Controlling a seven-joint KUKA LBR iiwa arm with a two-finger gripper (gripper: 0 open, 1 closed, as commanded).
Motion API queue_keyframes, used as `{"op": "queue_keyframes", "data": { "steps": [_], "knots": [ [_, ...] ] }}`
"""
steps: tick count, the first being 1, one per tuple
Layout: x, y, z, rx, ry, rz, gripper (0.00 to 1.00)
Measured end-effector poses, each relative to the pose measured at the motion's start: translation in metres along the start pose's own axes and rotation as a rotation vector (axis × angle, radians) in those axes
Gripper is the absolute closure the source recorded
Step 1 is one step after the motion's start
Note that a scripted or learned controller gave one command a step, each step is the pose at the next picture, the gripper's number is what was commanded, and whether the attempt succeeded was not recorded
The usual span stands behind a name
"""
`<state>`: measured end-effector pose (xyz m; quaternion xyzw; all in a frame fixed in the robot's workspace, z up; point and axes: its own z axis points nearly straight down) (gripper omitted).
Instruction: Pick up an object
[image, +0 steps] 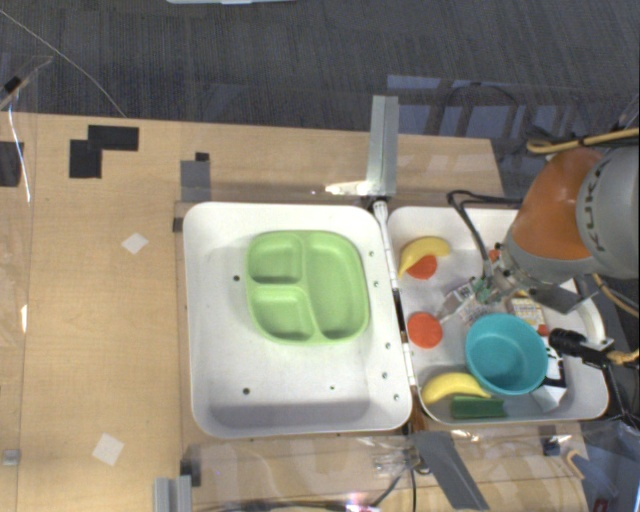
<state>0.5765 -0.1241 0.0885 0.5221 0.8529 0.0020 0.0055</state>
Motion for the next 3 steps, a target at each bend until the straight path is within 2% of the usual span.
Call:
{"op": "queue_keyframes", "data": {
  "steps": [1, 2, 3],
  "knots": [
    [0.046, -0.03, -0.002, -0.007, -0.005, 0.173, 0.0],
    [0.047, -0.016, -0.001, -0.002, 0.0, 0.429, 0.0],
    [0.045, -0.014, -0.01, -0.004, -0.002, 0.421, 1.0]
  ]
}}
